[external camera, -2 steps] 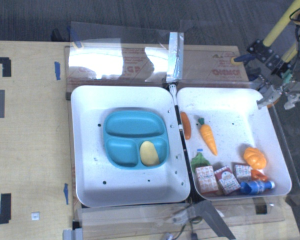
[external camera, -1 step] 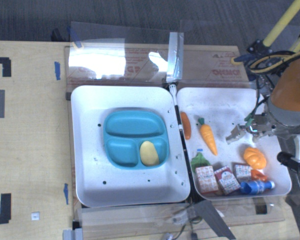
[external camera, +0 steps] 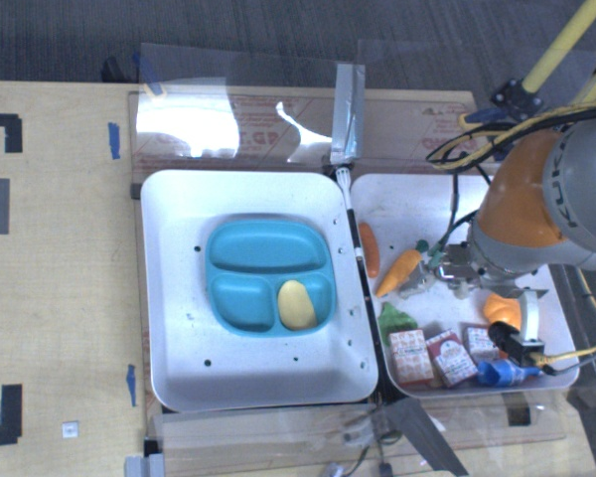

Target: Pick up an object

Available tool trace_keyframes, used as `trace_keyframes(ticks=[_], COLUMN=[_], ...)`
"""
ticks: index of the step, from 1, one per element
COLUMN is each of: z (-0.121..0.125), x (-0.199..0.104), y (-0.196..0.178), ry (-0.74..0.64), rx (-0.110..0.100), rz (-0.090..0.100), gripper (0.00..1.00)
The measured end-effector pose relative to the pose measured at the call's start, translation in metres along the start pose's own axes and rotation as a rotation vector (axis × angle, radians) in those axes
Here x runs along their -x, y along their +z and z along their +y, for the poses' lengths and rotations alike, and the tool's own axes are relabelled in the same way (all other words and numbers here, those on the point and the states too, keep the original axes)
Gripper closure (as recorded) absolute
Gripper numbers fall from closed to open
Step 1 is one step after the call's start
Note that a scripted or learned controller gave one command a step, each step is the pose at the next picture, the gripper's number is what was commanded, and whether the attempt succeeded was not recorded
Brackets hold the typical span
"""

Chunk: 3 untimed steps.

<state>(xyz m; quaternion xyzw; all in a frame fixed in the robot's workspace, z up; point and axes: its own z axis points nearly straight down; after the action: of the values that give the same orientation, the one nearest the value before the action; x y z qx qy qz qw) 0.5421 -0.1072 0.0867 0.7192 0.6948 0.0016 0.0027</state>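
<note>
The grey arm's gripper (external camera: 439, 266) hangs low in the right white bin (external camera: 397, 192), just beside an orange toy carrot (external camera: 398, 271); its opening cannot be judged. Nearby lie a green leafy toy (external camera: 395, 319), two small red-and-white printed packets (external camera: 429, 355) whose writing is too small to read, and a blue piece (external camera: 497, 373). The left white bin (external camera: 169, 266) bears a blue sectioned plastic tray (external camera: 258, 251) with a pale yellow egg-shaped toy (external camera: 296, 305) in its lower right compartment.

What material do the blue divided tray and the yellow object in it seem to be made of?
The blue divided tray looks like moulded plastic: uniform colour, rounded compartments, soft sheen. The yellow object, perhaps a toy potato or lemon, also appears plastic or rubber, smooth and matte; the view leaves it open.
</note>
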Motion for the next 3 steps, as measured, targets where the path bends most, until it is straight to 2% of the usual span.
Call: trace_keyframes(ticks=[1,2,3], z=[0.059,0.060,0.113], x=[-0.011,0.001,0.002], y=[0.001,0.001,0.001], ry=[0.018,0.068,0.058], rx=[0.002,0.001,-0.053], rz=[0.000,0.003,-0.014], gripper=[0.00,0.00,0.00])
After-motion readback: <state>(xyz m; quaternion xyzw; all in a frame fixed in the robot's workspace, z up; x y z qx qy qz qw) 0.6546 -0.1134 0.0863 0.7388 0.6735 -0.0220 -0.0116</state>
